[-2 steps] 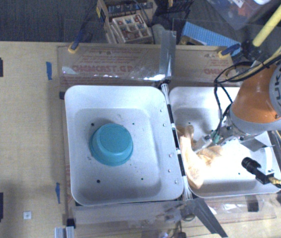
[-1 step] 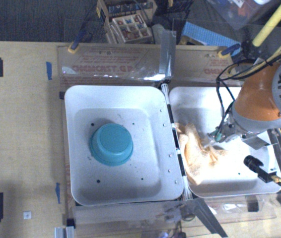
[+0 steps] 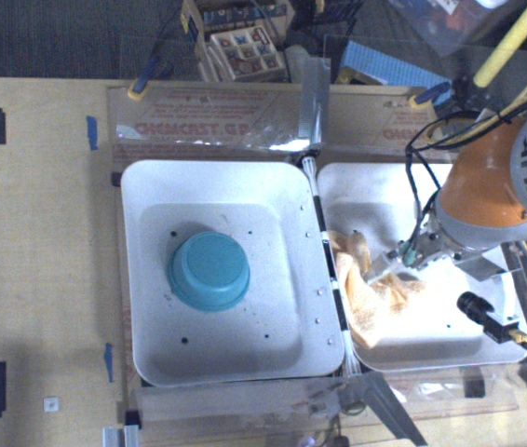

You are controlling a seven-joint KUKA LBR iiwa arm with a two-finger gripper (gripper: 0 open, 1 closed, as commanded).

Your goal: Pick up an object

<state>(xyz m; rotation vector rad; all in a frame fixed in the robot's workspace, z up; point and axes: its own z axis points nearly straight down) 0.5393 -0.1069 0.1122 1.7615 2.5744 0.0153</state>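
dark carpet (image 3: 59, 17), pale wooden bench (image 3: 40, 250)

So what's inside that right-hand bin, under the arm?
A crumpled tan cloth-like thing lies in the right bin, with the gripper at its edge. The arm covers the bin's right part.

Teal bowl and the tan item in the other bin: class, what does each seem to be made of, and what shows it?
Teal bowl: probably plastic, matte to satin, with an even colour and smooth moulded shape. Tan item: probably soft cloth or crumpled paper, as it lies in limp, irregular folds; glare leaves this uncertain.
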